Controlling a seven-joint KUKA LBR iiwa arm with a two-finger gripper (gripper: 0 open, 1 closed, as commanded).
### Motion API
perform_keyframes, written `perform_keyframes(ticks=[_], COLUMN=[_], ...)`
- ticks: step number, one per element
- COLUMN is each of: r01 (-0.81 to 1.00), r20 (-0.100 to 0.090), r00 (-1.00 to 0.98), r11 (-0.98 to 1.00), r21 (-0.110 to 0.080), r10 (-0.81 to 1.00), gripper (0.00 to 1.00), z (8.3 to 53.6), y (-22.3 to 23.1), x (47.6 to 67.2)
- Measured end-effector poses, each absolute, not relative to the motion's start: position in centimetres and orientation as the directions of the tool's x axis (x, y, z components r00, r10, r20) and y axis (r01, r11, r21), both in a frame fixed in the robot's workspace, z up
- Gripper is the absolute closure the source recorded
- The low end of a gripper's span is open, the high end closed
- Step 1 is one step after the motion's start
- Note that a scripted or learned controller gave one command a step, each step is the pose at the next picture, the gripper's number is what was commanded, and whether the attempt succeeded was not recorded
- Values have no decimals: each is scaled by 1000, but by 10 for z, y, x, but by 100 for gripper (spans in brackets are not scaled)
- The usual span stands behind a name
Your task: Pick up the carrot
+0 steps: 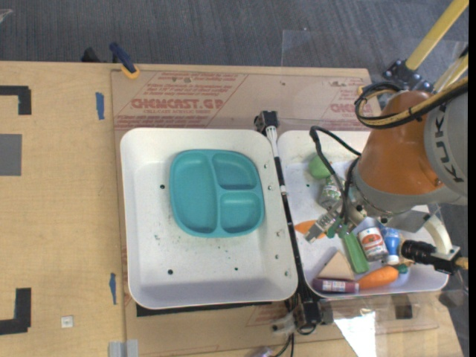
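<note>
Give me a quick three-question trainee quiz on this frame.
1. True or false: the carrot lies in the left bin.
2. What sits in the left bin? A) teal divided plate B) green marker C) small bottle
3. From which side of the view does the arm reach in?

Key: 1. False, it lies in the right bin, near its front edge. 2. A. 3. The right.

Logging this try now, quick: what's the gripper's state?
Gripper: cannot be told. It sits low over the right bin, apart from the carrot.
</note>
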State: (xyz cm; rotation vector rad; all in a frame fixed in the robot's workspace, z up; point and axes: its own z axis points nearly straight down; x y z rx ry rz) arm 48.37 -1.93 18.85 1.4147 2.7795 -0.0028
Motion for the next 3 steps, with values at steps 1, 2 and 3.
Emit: perform_keyframes(ticks=[1, 2, 3], r01=[964, 791, 788], r20=[-1, -7, -4], r00=[-265, -612, -615], r11=[265, 612, 615], r21=[1, 7, 3], r10=[964, 791, 788], gripper=[100, 100, 0], z=[197, 315, 312], y=[74, 21, 23], x=[499, 543, 542])
